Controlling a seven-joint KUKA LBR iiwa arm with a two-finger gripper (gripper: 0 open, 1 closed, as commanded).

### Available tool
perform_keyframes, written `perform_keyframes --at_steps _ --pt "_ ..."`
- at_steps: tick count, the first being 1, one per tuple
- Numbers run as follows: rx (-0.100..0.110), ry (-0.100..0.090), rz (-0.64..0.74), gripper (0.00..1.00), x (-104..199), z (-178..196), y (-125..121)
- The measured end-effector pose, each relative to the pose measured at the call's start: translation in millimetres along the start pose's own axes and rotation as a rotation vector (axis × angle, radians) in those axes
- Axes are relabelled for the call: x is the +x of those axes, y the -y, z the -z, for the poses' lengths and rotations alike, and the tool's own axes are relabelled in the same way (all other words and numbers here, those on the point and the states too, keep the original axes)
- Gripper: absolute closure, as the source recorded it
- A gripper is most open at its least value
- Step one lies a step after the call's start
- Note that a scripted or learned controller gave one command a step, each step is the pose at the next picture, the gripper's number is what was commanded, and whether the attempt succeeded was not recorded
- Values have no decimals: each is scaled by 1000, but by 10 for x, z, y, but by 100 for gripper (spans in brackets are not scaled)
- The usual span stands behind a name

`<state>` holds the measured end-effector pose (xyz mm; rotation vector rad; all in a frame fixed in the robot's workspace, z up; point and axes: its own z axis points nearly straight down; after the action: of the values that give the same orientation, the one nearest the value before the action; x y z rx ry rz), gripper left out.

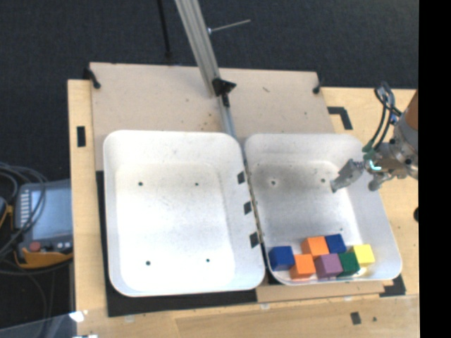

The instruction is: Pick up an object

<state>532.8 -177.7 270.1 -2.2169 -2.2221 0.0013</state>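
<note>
Hovering over the right bin (366,210), the gripper (359,174) is reaching in from the right edge of the view, its grey metal fingers (344,175) pointing out over the bin's bare, speckled floor. Whether that pincer is released or clenched, I cannot tell; the angle is hiding the gap. Nothing is showing between the fingers.

The blocks are sitting well apart from the gripper, packed along the near wall of that same right bin. They are small cubes with a matte, smooth look, clustering in two rough rows. The blue block (281,257) is sitting at the left end of the cluster, nearest the divide between the bins. An orange block (304,265) is resting just beside it, with a second orange block (316,246) behind. A purple block (328,265) is touching a green block (349,262), another blue block (335,243) is sitting behind them, and a yellow block (363,253) is closing the right end.

The left bin (116,189), beside the right bin, is a shallow white plastic tray with rounded corners and a dusty grey sheen. A ribbed aluminium post (197,34) is slanting away behind the bins over the pale wooden bench (155,90).
</note>
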Motion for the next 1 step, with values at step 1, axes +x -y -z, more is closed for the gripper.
perform_keyframes --at_steps 1 --pt "-5 1 0 0 2 24 -8"
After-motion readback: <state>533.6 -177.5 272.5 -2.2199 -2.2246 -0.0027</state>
